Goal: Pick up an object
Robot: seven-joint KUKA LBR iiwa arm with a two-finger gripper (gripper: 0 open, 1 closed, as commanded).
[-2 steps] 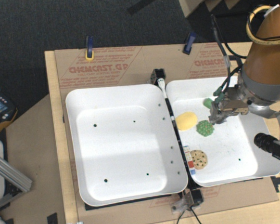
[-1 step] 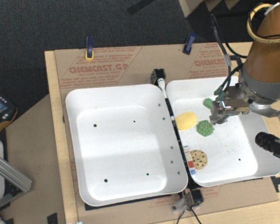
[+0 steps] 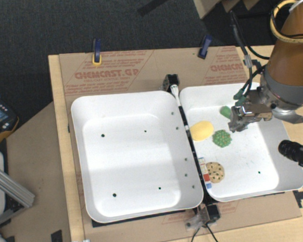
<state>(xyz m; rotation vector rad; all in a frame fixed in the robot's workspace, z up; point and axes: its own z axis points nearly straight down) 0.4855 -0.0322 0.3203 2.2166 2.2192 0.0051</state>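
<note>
The right bin (image 3: 260,180) holds several small objects. A yellow lemon-shaped piece (image 3: 202,130) lies by the bin's left wall. A knobbly green ball (image 3: 222,138) sits just right of it. A brown speckled cookie (image 3: 214,172) lies nearer the front. A small green piece (image 3: 225,111) rests farther back. My gripper (image 3: 238,122) hangs low over the right bin, just right of the small green piece and above and right of the green ball. I see nothing held in it.
The left bin (image 3: 128,156) lies beside the right one, with a black divider strip (image 3: 186,136) between them. Both stand on a cardboard sheet (image 3: 131,67) held by blue clips at the back. The arm's bulk fills the right bin's far right corner.
</note>
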